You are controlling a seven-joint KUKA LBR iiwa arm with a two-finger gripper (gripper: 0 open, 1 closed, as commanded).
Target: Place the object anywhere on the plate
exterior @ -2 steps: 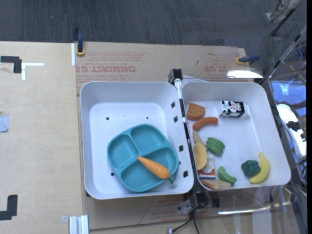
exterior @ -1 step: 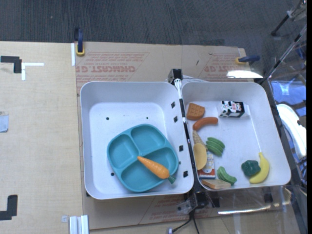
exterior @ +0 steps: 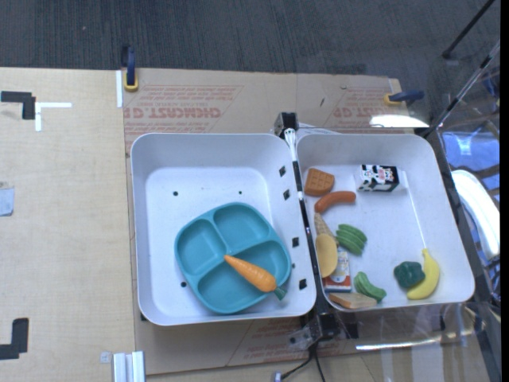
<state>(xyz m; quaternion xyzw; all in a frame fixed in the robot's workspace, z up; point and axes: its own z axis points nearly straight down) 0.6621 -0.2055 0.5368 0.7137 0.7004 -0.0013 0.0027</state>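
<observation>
Carrot [exterior: 253, 272] lying on the teal plate [exterior: 208, 243] in the left bin [exterior: 151, 213], long axis slanting from upper left to its green-tipped lower right, across the plate's divider ridges; pincer state: cannot tell.

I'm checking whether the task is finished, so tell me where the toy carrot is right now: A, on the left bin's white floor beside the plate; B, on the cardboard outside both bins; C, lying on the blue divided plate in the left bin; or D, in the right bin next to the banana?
C: the carrot lies across the blue plate in the left bin, its leafy end reaching the plate's rim.
</observation>
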